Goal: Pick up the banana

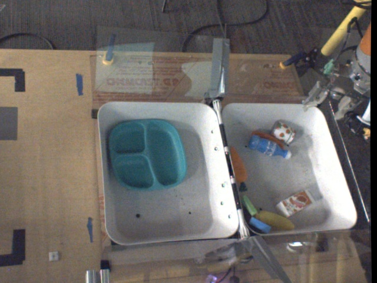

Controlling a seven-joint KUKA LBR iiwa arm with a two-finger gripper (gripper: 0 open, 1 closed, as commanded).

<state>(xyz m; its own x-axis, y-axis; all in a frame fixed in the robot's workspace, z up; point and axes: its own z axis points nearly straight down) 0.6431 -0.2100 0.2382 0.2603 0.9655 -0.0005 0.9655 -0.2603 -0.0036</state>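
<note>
The banana (277, 220) is a short yellow piece lying flat at the front edge of the right bin (336, 158), near its front left corner. A small blue item (259, 225) touches its left end. My gripper (327, 96) hangs over the far right corner of the right bin, well away from the banana. Its two fingers (313, 95) stand apart, open, with nothing between them.
The right bin also holds a white and red carton (296, 203), a blue bottle (268, 147), a small can (283, 132), an orange carrot (238, 165) along the left wall and a green piece (249, 206). A teal divided plate (147, 153) lies in the left bin (165, 217).
</note>
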